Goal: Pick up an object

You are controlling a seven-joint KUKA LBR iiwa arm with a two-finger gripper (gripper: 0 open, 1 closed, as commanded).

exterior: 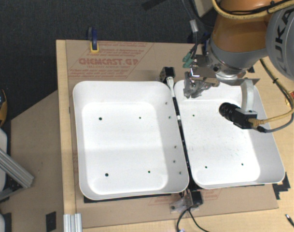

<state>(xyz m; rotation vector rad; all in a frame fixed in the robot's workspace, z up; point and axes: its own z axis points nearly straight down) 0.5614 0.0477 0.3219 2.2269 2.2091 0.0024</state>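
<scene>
In the camera view, the grey arm with the orange band [243,28] reaches in from the right. Its two-finger gripper [194,90] hangs low over the far left corner of the right shallow white plastic bin [265,175], just beside the wall it shares with the left shallow white plastic bin [81,100]. The gripper is small and seen from above, so I cannot tell whether it is open or closed, or whether it has hold of anything.

I also cannot say with certainty which object is meant. Possibly it lies directly under the gripper, hidden by the wrist. In that case the coming move is straight down, not sideways. A black cylindrical part on a white bracket [233,114] hangs from the arm over the same bin, to the right of the gripper. I judge it belongs to the arm and is not a thing to pick.
</scene>
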